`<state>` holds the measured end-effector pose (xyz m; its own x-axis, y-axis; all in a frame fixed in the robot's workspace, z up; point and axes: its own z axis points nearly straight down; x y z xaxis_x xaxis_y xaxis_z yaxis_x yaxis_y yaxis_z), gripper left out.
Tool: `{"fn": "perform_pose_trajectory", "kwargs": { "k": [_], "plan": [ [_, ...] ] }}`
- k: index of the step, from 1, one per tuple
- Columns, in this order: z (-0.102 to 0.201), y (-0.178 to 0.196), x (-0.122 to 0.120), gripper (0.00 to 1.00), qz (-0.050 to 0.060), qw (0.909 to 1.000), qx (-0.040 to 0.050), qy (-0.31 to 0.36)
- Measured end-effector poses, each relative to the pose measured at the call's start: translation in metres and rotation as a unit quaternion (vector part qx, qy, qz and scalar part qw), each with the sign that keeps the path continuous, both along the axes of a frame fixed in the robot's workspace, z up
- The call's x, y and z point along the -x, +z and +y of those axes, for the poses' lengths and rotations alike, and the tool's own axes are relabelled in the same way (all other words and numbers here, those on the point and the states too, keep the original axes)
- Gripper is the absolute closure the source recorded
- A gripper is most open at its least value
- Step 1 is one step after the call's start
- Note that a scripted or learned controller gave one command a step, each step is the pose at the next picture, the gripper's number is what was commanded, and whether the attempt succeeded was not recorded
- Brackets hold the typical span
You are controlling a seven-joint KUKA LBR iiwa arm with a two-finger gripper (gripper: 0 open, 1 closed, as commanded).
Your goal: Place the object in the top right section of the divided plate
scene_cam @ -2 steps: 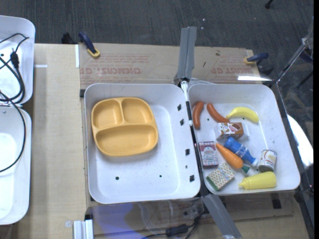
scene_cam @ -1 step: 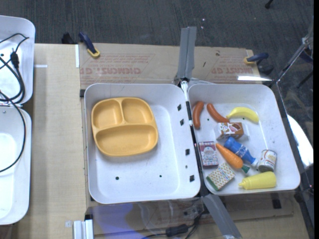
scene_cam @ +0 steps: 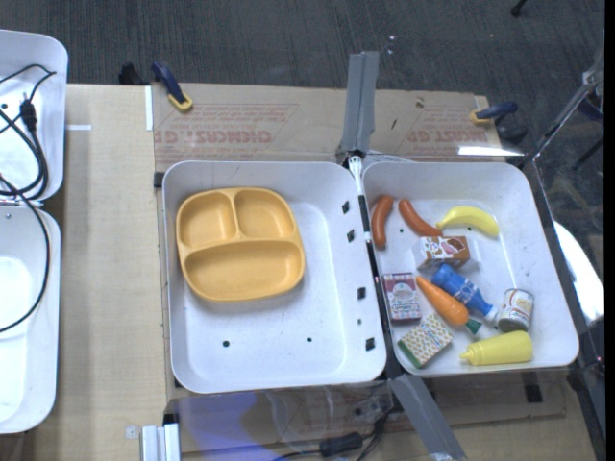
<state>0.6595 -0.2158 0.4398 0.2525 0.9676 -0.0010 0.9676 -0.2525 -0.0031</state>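
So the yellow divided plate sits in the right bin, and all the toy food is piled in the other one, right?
Not quite. The camera view shows the yellow divided plastic plate in the left white bin, not the right. The toy food, such as the yellow banana and orange carrot, lies in the right white bin.

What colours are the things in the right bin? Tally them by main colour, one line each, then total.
Yellow: 2, banana, mustard bottle
Red-orange: 3, two sausages, carrot
Blue: 1, bottle
Mixed print: 4, three cartons, can
Total: 10
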Motion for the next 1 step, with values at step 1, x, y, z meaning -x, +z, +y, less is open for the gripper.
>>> {"fn": "perform_pose_trajectory", "kwargs": {
  "k": [1],
  "plan": [
    [-0.0013, 0.0007, 0.0003, 1.0, -0.001, 0.997, 0.0003, -0.078]
  ]
}}
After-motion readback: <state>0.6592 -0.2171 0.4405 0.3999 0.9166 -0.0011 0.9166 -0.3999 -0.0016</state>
